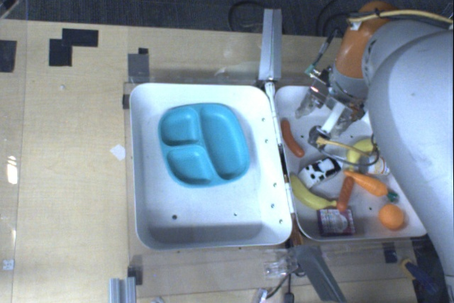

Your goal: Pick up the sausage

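The sausage [291, 138], a short red-orange link, lies in the right bin [286, 97] close to its left wall. My gripper [323, 115] hangs over the back part of that bin, a little to the right of the sausage and apart from it. Its fingers [307, 105] are spread open, with nothing between them. The grey arm with its orange band comes in from the right and hides the bin's right side.
In the right bin there are also a banana [311, 194], a carrot [367, 183], a red-brown stick [345, 192], an orange [391, 216], a small can [335, 221], a black-and-white item [320, 170] and a yellow-green item [360, 147]. The left bin [149, 223] holds a blue divided plate [204, 143].
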